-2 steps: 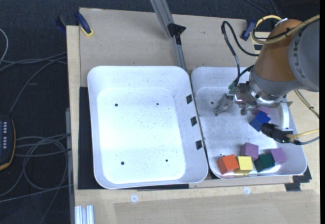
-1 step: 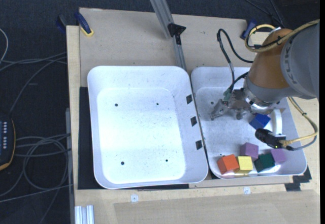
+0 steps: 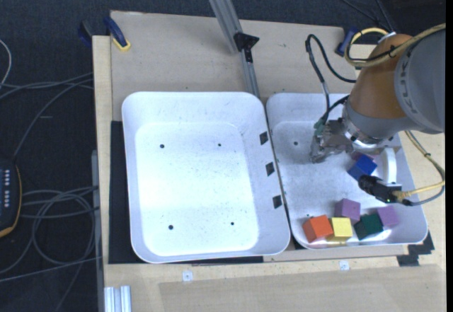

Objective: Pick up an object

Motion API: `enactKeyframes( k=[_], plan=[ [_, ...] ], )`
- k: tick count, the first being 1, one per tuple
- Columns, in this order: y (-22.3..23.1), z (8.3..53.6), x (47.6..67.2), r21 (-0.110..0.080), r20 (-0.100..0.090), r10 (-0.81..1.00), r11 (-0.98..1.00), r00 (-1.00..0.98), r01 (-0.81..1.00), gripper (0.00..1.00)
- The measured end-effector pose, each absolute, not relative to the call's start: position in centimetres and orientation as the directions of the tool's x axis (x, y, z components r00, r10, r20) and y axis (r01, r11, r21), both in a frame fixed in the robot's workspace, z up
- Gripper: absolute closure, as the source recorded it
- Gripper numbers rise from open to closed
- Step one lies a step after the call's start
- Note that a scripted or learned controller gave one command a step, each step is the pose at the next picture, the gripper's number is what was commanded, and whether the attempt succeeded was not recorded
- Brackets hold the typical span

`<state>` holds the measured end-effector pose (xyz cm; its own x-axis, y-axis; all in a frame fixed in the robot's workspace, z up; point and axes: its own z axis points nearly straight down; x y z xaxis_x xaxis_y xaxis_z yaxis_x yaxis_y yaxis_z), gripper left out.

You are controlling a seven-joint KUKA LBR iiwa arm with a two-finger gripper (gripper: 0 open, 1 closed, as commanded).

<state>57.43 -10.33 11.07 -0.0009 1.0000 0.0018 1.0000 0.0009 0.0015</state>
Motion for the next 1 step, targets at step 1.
enactKeyframes(
  k=[1],
  plan=[
    [-10.59,16.03,58.52,0.007,-0.001,1.000,0.002,-0.002,1.000,1.00]
  ],
)
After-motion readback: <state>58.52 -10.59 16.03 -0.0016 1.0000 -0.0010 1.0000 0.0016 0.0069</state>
